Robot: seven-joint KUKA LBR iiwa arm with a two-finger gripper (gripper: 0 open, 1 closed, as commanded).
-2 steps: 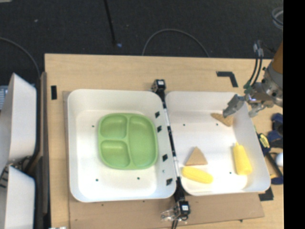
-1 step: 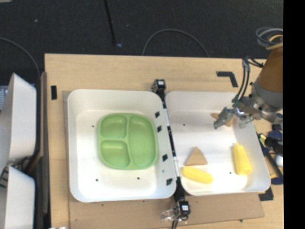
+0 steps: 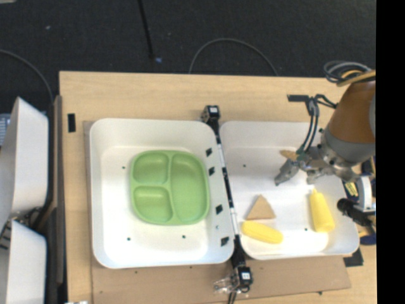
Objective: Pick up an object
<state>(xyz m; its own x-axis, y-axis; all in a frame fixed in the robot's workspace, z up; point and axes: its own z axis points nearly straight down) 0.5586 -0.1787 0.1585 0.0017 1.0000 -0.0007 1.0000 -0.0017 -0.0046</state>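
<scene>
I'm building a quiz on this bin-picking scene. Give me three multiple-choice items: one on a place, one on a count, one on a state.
1. Where does the green divided plate lie?
A. left bin
B. right bin
C. on the bare bench

2. How many yellow objects lie in the right bin?
A. one
B. two
C. four

3. What is the state of the tan wedge?
A. between the fingers of the gripper
B. lying on the bin floor, apart from the gripper
C. stacked on the plate

Answers: 1 A, it fills the middle of the left bin. 2 B, one at the front edge, one further right. 3 B, it rests flat beside the yellow piece.

Tray (image 3: 169, 187) in left bin (image 3: 107, 138)
</scene>
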